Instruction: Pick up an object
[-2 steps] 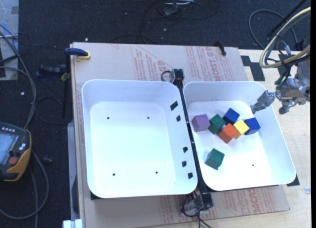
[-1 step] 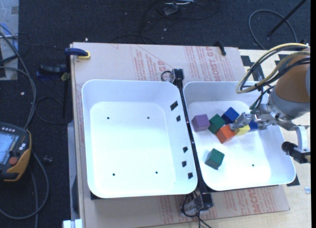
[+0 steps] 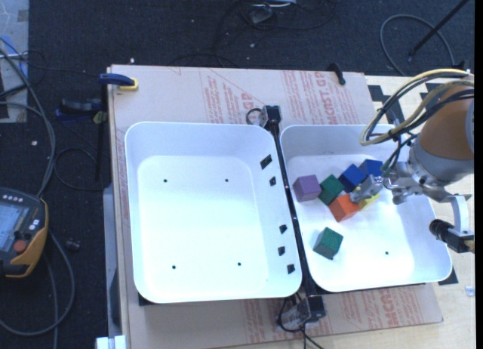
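Blocks [image 3: 343, 189] clustered, R bin [image 3: 392, 276] | claw [image 3: 371, 189] at cluster | green block [image 3: 328, 242] apart

Two bins sit side by side on the tabletop [image 3: 196, 87], their inner walls touching at mid-frame. The left bin [image 3: 139, 211] fills the centre-left of the frame; the right bin [image 3: 426, 268] takes the centre-right. In the right bin, a cluster of blocks [image 3: 343, 185] lies toward its upper middle, one block [image 3: 306, 186] just left of that cluster and another block [image 3: 328, 242] apart below it. My hand [image 3: 371, 189] sits at the cluster's right edge, my arm [image 3: 445, 143] entering from the frame's right.
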Robot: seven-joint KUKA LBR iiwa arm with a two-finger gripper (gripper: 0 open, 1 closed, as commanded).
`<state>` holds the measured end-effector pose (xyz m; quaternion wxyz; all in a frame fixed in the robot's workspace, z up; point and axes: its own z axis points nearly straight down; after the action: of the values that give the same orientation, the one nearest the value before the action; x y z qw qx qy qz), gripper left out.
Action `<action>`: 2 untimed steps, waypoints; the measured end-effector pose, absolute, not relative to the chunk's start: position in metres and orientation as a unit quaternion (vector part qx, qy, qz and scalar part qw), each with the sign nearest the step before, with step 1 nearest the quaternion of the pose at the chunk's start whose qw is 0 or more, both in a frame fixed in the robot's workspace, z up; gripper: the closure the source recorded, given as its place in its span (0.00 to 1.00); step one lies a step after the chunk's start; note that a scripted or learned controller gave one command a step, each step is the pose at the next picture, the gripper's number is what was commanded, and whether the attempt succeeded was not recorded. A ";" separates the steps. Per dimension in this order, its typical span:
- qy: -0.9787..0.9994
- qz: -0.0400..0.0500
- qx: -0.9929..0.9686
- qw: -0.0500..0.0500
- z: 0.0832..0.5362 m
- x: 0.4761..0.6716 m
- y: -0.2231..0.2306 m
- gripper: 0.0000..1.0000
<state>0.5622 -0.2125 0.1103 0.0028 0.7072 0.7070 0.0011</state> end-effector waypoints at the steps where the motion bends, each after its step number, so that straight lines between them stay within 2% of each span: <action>1: 0.706 0.003 0.708 0.005 0.105 0.585 -0.194 0.00; 2: 0.708 -0.001 0.706 0.000 0.089 0.650 -0.143 0.00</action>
<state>0.6495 -0.1427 0.0888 0.0000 0.7060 0.7082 -0.0012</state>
